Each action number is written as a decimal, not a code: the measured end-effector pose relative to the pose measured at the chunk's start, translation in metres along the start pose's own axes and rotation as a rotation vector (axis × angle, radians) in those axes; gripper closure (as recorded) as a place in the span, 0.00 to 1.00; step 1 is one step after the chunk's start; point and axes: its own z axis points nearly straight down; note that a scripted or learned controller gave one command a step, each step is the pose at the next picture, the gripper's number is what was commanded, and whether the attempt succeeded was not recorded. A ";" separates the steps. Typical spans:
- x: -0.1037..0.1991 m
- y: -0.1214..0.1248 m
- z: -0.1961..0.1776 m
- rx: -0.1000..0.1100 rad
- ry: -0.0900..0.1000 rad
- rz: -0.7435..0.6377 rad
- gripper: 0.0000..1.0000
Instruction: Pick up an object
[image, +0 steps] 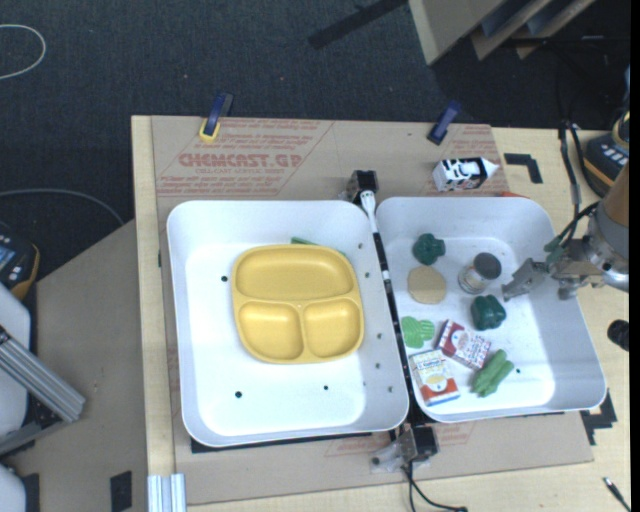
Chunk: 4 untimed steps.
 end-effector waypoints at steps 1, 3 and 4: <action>0.000 0.010 0.058 -0.011 -0.003 0.001 0.00; 0.001 0.010 0.074 -0.006 -0.003 0.001 1.00; -0.006 0.008 0.029 -0.010 -0.006 0.002 1.00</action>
